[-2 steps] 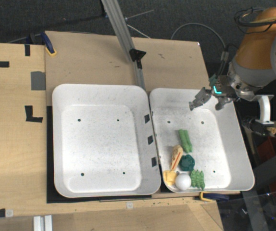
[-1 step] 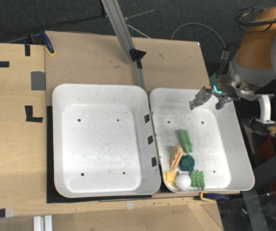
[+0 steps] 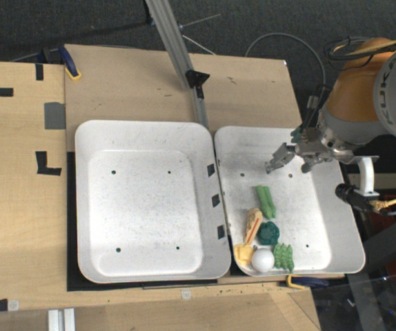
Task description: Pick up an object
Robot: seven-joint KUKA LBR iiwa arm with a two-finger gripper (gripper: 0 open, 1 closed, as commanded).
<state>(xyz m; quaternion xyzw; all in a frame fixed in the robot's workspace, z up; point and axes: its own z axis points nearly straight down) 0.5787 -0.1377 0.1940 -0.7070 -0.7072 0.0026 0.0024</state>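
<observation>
In the right bin [image 3: 322, 205]: gripper [image 3: 293, 160] fingers apart, empty.
Risk: objects [image 3: 263, 236] huddle at the near wall; fingers could snag neighbours.

Right bin [image 3: 322, 205]: your upper half open; toys [image 3: 263, 236] crowd lower left corner. Slanted pole [image 3: 177, 47] crosses above bins' junction.

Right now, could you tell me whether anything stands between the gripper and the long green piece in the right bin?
Nothing visible does. The gripper hangs over bare bin floor, and the long green piece lies apart from the cluster nearer the front edge.
</observation>
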